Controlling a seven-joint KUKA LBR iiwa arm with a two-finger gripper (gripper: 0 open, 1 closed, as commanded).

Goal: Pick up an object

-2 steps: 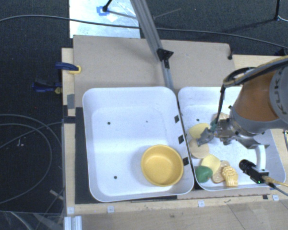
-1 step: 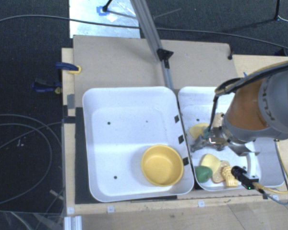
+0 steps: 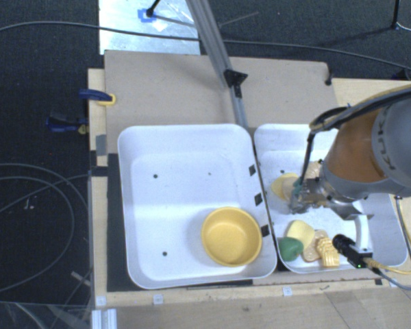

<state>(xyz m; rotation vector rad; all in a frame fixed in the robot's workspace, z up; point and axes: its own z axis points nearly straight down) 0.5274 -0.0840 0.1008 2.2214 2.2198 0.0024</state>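
Gripper [image 3: 303, 199], state impossible to tell, is hovering over a pale yellow rounded object [image 3: 285, 185], likely light, graspable across its middle.

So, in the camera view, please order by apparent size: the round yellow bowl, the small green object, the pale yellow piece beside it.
1. Round yellow bowl, clearly largest.
2. Pale yellow piece and small green object: they look alike, so I leave them unranked.
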